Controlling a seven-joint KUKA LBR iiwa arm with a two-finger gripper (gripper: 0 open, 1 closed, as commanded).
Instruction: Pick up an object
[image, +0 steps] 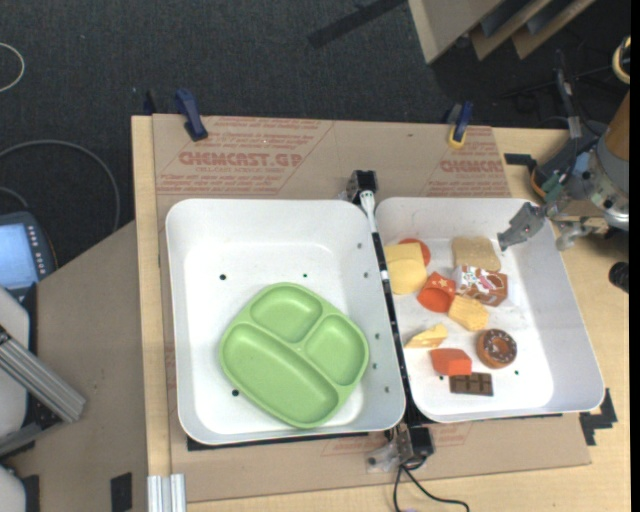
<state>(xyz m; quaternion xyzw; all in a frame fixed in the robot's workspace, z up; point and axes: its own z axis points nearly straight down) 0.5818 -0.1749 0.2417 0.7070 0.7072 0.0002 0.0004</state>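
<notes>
The right bin (560, 330) holds several toy foods: a tan toast slice (473, 252), a red and white wrapped snack (484, 286), a yellow cheese block (405, 270) with a red piece (417, 248) behind it, an orange-red piece (436, 294), a yellow cube (468, 314), a yellow wedge (428, 338), a chocolate donut (496, 347), a red-orange block (451, 361) and a brown chocolate bar (470, 385). My gripper (543, 230) hangs over the bin's far right corner, right of the toast. Its fingers are spread open with nothing between them.
The left bin (200, 250) holds a green divided plate (293, 352) toward its front. A black clip (363, 185) sits where the two bins meet at the back. Two blue clamps (190, 115) (460, 122) hold the cardboard base.
</notes>
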